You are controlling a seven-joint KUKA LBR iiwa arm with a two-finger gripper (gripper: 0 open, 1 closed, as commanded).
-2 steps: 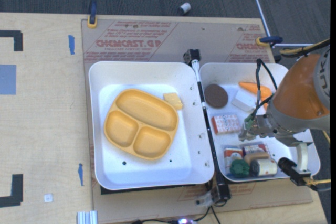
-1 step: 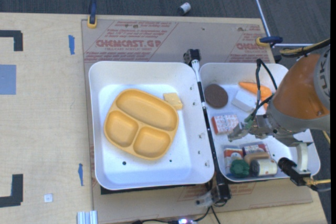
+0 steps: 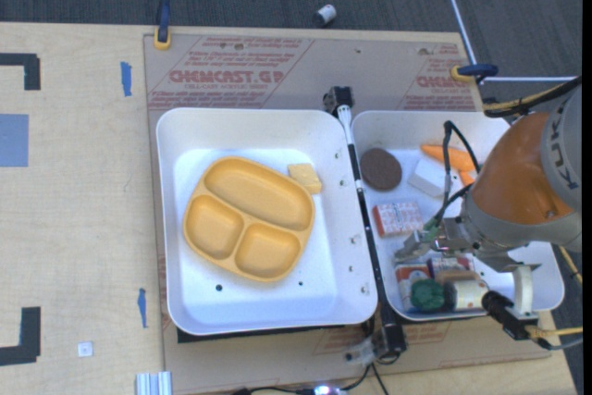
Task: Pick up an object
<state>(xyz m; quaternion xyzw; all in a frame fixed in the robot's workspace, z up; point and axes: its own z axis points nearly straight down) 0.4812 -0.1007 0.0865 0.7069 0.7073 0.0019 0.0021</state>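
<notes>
Jaws: honestly can't tell how they stand; the gripper (image 3: 427, 245) is low in the right bin (image 3: 553, 291), among the clutter.

Arm (image 3: 523, 185) comes in over that bin's right edge; just under the gripper, along the near edge, sit a green object (image 3: 427, 295) and a pale bottle-like thing (image 3: 469, 293); a small red-and-white packet (image 3: 398, 217) lies just beside it toward the middle; a brown disc (image 3: 380, 168) is up near the far left corner; a white block (image 3: 429, 178) and an orange piece (image 3: 449, 156) sit by the far edge. Left bin (image 3: 180, 291) has a yellow divided tray (image 3: 248, 217) in its middle with a pale yellow chunk (image 3: 304, 177) touching the tray's far right rim.
</notes>
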